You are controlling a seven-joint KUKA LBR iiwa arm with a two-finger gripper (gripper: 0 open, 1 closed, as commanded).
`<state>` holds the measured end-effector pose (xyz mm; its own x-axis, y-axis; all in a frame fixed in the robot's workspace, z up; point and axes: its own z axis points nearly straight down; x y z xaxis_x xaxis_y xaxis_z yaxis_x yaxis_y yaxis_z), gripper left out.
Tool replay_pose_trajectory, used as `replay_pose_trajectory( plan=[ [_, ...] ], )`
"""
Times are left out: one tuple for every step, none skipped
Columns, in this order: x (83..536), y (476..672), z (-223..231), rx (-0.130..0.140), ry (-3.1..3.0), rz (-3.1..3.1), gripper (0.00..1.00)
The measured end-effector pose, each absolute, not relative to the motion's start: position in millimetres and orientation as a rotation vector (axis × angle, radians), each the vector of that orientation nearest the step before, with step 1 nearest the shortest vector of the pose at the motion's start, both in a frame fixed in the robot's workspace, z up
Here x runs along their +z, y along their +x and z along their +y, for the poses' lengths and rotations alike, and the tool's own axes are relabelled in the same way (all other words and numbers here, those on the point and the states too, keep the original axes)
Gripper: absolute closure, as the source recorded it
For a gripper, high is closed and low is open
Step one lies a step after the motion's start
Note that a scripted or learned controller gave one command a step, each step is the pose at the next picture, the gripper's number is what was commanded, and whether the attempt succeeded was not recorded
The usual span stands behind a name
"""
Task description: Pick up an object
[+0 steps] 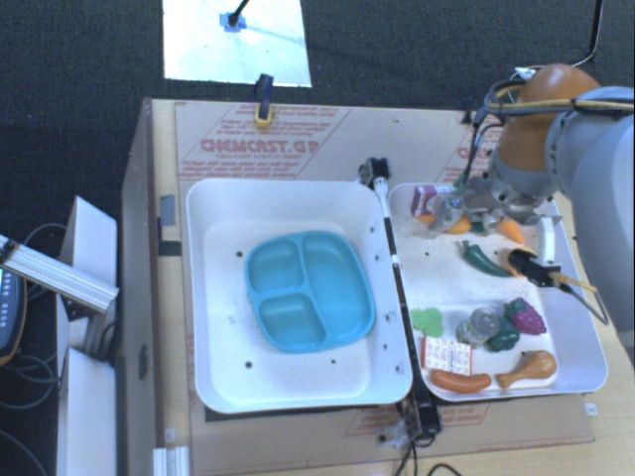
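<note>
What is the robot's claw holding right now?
It cannot be told. The gripper is down at the far end of the right bin, among an orange piece and a purple packet, but its tip is too blurred to tell.

Grey arm (595, 157) enters from right, orange band up, pincer (474, 209) lowered at far-right corner.

The bench (298, 137) is topped with a brown printed board; two white bins are set on it side by side, touching along their inner rims; the left bin (213, 296) is placed near the middle of the board; the right bin (585, 365) is placed at its right side; a yellow-and-black clamp (263, 102) is fixed at the far edge.
</note>
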<state>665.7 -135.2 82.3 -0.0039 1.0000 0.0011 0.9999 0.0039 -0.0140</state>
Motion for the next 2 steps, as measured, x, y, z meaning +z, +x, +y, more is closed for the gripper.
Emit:
replay_pose_trajectory(
  plan=[
    [109,668.8,-171,0.0,-2.221,-2.225,0.0],
    [144,669.7,-203,-0.008,-2.214,-2.224,0.0]
  ],
)
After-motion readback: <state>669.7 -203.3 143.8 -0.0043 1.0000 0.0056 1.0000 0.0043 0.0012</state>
